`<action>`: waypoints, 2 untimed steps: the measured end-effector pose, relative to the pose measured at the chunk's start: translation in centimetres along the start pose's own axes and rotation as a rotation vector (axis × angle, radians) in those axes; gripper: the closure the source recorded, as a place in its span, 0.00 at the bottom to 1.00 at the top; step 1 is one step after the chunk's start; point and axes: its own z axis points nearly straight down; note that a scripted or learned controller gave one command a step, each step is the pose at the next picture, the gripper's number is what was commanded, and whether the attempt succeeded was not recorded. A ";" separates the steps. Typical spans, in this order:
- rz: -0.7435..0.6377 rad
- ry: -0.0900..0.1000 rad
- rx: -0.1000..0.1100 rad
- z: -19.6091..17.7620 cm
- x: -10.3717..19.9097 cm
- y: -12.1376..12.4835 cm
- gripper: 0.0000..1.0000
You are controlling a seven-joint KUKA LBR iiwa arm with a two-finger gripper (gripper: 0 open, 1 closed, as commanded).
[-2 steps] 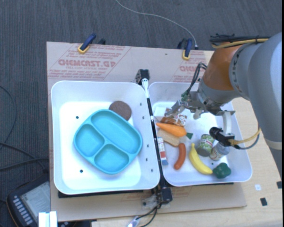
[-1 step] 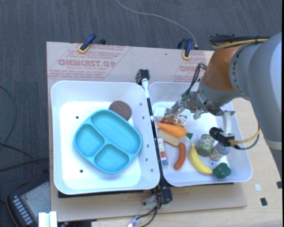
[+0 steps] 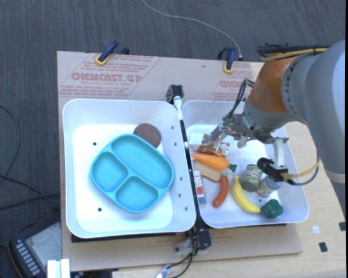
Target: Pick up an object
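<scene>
- Nearest camera: green pepper (image 3: pixel 271 209) in right bin (image 3: pixel 298 213) at front edge, banana (image 3: pixel 243 196) just beside.
- Sausage (image 3: pixel 220 191), carrot (image 3: pixel 210 160), can (image 3: pixel 253 176) mid-bin, close together.
- Gripper (image 3: pixel 223 133) low above carrot and a small packet (image 3: pixel 217 147); open or clenched: cannot tell, nothing seen grasped.
- Left bin (image 3: pixel 69 155): blue divided tray (image 3: pixel 132 173), brown disc (image 3: pixel 147 134) touching its back rim.

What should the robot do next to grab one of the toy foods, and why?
Probably lower a little toward the carrot. The gripper hovers in the right bin, just above the carrot and a small packet, and nothing shows between its fingers. The hot dog, banana and can lie farther off, so the carrot looks the nearest pick.
</scene>
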 end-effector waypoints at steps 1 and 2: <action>0.000 0.000 0.000 0.0 0.0 0.0 0.00; 0.000 0.000 -0.001 0.0 0.0 0.0 0.00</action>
